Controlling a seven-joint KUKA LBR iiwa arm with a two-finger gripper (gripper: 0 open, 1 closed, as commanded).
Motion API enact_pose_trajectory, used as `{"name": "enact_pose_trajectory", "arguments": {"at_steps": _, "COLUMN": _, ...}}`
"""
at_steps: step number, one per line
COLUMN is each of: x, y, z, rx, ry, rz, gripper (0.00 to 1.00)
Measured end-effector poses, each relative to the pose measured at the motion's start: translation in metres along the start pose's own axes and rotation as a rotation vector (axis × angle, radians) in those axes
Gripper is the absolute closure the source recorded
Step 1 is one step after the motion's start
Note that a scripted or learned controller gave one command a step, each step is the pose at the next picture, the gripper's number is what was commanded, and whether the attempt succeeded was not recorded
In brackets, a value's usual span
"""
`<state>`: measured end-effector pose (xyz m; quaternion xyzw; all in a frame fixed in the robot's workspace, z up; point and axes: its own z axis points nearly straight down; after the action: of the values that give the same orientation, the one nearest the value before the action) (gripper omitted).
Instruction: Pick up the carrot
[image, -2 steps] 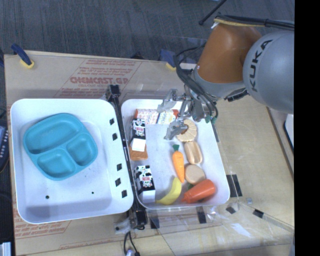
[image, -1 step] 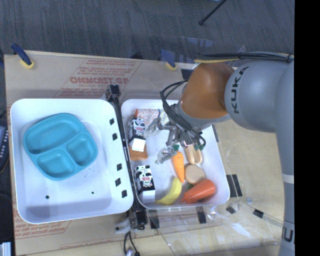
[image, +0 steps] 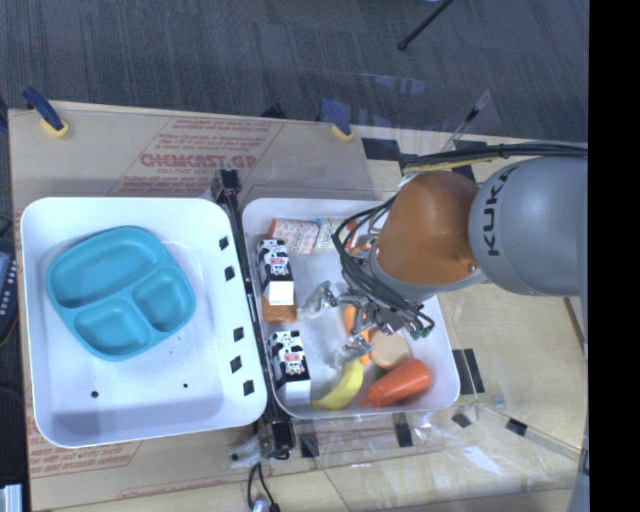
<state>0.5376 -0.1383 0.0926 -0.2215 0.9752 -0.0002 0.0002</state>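
Over the right bin (image: 300, 215) the arm's tool (image: 362, 322) hangs low among the toys; whether it is spread or pinching I cannot tell; the carrot (image: 400, 381) lies at the bin's near right corner, just beside the banana (image: 342, 386); a blue divided plate (image: 118, 290) sits in the left bin (image: 60, 405).

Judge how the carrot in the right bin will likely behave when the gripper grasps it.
The carrot looks smooth and tapered, so it may slip. Being rounded, it could roll. The banana touches it, so pushing probably shifts both.
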Motion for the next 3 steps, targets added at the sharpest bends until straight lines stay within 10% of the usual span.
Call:
{"name": "enact_pose_trajectory", "arguments": {"at_steps": 1, "x": -0.003, "y": 0.001, "z": -0.011, "rx": 0.001, "ry": -0.004, "rz": -0.007, "gripper": 1.00}}
{"name": "enact_pose_trajectory", "arguments": {"at_steps": 2, "x": -0.036, "y": 0.022, "z": -0.129, "rx": 0.004, "ry": -0.008, "rz": 0.241, "gripper": 1.00}}
{"name": "enact_pose_trajectory", "arguments": {"at_steps": 3, "x": -0.035, "y": 0.022, "z": -0.126, "rx": 0.002, "ry": -0.004, "rz": 0.241, "gripper": 0.00}}
